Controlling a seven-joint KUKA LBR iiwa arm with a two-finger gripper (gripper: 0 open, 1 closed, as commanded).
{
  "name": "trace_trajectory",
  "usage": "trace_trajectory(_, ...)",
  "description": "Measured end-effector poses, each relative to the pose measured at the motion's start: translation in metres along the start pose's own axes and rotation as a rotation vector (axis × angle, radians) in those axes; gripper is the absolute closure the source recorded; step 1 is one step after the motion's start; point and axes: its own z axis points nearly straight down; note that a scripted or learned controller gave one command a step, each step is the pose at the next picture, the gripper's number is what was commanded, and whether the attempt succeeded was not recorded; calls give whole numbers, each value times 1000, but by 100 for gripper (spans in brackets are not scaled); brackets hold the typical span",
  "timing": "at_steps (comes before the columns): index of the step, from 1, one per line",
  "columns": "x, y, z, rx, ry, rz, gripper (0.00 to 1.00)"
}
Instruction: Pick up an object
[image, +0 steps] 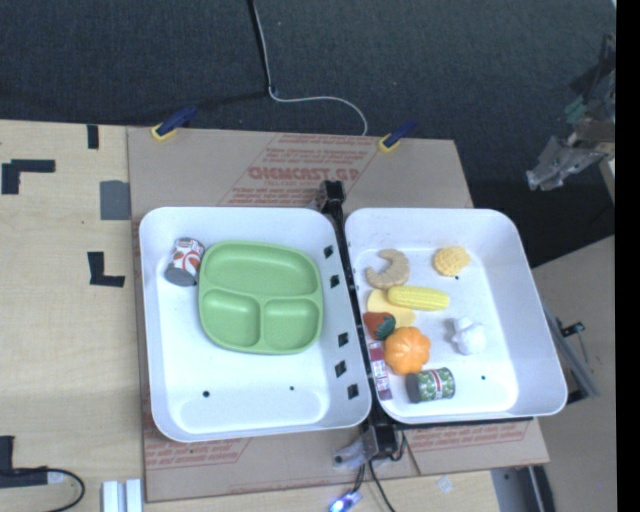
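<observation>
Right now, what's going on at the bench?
Nothing is being held yet. The end effector sits up at the right, clear of both bins. The left bin holds a green divided plate and a small can. The right bin holds the toy food: a corn cob, an orange, a croissant and a green can.

bench (60, 330) | cardboard sheet (290, 165) | two white bins (160, 330) side by side
</observation>
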Motion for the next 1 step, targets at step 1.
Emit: trace_trajectory(1, 4, 1, -3, 9, 4, -4, 100)
